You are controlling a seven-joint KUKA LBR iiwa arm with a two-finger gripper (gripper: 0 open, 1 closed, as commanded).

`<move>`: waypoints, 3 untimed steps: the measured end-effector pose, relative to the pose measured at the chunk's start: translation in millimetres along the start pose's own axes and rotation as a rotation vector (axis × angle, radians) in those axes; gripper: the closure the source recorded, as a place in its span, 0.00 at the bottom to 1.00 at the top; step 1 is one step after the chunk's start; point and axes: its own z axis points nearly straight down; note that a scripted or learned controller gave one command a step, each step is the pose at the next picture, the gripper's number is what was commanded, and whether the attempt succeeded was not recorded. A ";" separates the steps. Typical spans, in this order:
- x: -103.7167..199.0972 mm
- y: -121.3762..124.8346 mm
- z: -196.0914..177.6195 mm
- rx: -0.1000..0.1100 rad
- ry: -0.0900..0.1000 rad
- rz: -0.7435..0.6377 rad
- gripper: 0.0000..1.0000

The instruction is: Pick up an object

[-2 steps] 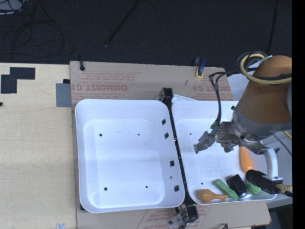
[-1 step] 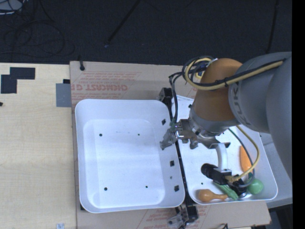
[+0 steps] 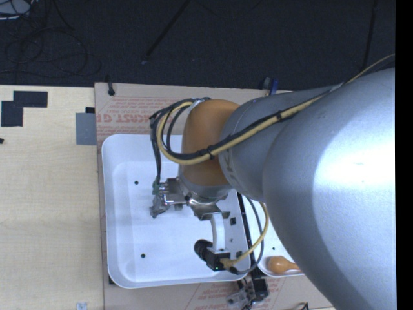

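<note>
Low over the white bin, the end effector has an opening that cannot be told; it should realign toward the orange lump at five o'clock before descending.

Right bin and orange object, largely behind the arm.

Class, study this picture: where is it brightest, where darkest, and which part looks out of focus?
In the camera view, the white bin is brightest, its floor nearly washed out; in the same view the area beyond the bench is almost black; the grey arm, close to the lens, looks soft, with a broad pale sheen; the gripper looks sharper.
</note>
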 end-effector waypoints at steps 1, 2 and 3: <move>58.7 -30.8 -42.1 -0.005 -0.002 0.007 0.00; 21.8 -52.2 -264.4 -0.022 0.002 0.013 0.00; 57.5 23.8 -389.4 -0.022 -0.001 0.009 0.00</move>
